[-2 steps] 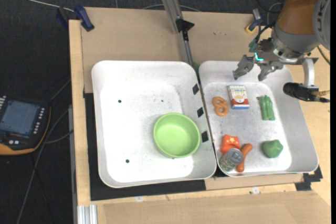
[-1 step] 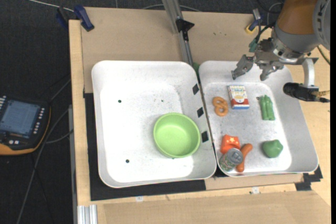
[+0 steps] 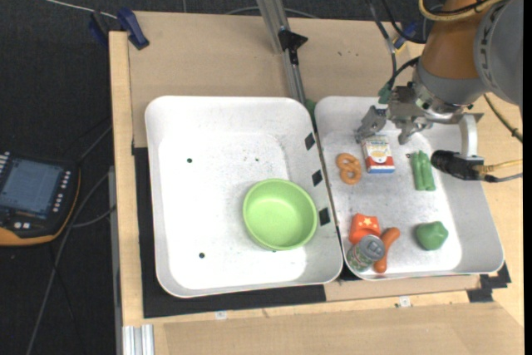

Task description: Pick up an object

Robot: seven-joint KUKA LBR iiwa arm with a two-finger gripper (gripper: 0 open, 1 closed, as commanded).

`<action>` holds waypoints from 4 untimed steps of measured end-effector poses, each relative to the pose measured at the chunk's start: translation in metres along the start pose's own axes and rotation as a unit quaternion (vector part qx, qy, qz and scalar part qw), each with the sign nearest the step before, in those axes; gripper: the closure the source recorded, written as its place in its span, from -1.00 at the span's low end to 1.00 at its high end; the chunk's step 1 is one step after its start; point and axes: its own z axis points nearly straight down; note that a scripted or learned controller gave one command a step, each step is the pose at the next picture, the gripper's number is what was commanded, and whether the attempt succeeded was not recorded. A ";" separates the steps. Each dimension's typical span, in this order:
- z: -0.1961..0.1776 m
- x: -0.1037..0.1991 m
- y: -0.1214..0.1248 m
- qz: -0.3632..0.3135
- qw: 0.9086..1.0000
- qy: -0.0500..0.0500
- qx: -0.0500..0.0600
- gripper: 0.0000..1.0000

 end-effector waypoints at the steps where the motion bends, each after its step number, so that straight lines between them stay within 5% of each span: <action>1: 0.047 -0.008 0.002 0.000 1.000 0.000 0.000 -1.00; 2: 0.062 -0.008 0.003 0.000 1.000 -0.001 -0.002 -1.00; 3: 0.051 -0.008 0.003 0.000 1.000 0.000 -0.003 1.00; 4: -0.007 -0.008 0.013 0.000 1.000 -0.001 -0.005 1.00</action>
